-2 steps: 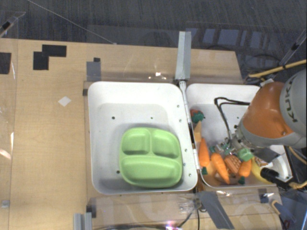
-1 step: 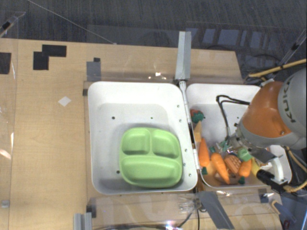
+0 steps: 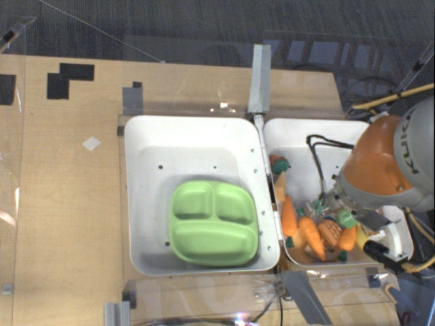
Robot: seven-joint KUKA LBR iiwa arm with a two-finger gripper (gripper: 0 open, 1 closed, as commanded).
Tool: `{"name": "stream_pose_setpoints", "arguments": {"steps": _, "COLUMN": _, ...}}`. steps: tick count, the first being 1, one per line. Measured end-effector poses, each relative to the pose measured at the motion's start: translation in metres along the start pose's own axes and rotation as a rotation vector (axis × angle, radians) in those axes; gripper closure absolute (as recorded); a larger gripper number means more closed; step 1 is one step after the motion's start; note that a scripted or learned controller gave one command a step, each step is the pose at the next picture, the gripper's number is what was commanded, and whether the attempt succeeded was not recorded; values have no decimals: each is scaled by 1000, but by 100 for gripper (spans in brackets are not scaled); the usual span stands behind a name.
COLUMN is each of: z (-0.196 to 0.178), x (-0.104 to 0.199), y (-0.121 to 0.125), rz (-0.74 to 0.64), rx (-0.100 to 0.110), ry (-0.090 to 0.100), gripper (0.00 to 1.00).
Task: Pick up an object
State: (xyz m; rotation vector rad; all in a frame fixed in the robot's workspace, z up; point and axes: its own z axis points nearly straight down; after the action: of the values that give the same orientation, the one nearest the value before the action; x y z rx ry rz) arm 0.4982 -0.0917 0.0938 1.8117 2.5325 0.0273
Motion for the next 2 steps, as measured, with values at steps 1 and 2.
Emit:
{"name": "stream_pose_setpoints", "arguments": {"steps": 1, "z": 2, "x": -61, "y": 3, "rz": 114, "rx": 9, "ry": 6, "gripper": 0}}
{"name": "stream_pose_setpoints", "arguments": {"steps": 2, "z": 0, "x": -2, "y": 7, "rz": 157, "rx": 5, "ry": -5, "gripper": 0}}
